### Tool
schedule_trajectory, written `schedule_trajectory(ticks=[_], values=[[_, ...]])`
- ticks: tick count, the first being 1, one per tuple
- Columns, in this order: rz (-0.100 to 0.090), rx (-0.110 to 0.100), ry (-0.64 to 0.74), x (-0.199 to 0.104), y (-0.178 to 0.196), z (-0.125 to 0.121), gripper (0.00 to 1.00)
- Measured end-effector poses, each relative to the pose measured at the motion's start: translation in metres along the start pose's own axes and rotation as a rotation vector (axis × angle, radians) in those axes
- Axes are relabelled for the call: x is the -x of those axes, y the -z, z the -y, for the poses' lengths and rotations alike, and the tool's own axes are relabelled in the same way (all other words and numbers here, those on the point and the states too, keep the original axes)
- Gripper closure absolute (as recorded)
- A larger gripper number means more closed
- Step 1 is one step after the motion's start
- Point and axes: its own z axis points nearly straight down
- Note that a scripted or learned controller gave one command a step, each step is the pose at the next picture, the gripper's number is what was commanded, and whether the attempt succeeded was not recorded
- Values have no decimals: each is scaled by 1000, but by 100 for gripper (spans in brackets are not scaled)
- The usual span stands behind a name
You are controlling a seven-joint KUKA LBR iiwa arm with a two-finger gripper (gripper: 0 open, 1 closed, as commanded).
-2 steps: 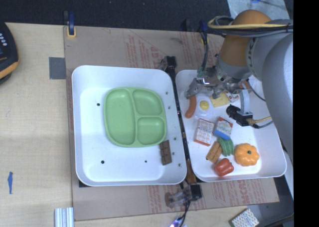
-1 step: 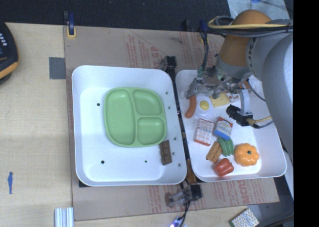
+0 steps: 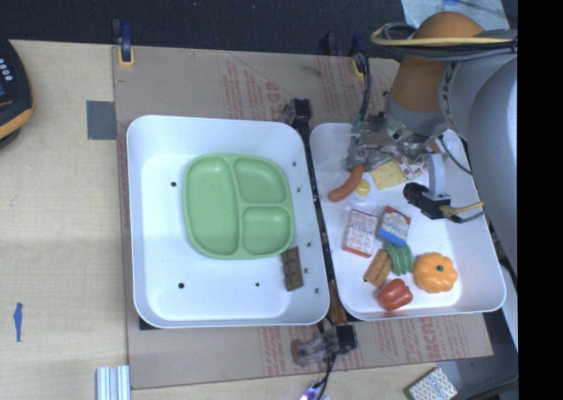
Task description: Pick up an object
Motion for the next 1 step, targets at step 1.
schedule_trajectory(ticks=[1], values=[[-1, 8, -9, -10, 94, 57, 100]])
